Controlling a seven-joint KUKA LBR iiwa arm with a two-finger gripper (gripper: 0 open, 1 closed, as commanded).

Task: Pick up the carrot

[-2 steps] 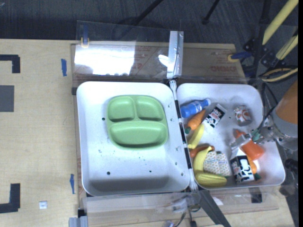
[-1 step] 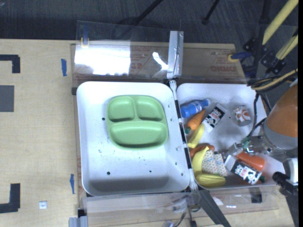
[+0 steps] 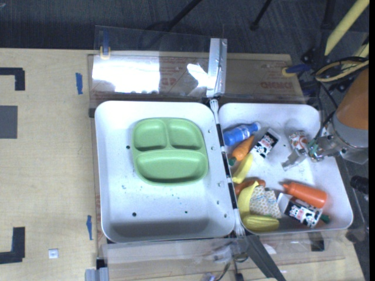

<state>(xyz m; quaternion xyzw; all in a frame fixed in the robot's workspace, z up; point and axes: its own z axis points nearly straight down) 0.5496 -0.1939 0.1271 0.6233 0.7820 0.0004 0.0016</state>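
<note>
My end effector hangs over the right bin, at about two o'clock from the bin's middle, holding nothing; I cannot tell how it is set. The carrot lies at about five o'clock from it, near but apart, a long orange piece pointing toward three o'clock, with its far end close to the bin's right wall.

What could go wrong, as I judge it: the carrot's lower side rests touching a black-and-white carton, so a descent slightly off toward six o'clock could catch the carton instead, or pinch both. Another orange piece sits at nine o'clock, beside a blue bottle and a banana; its colour could draw a wrong aim. The carrot looks smooth and rounded, so a grip off its middle may let it roll out or tip.

The left bin holds a green tray. Both bins sit on a pale wooden worktop with black and blue tape marks. Beyond it at twelve o'clock are a dark floor, stand legs and cables.
</note>
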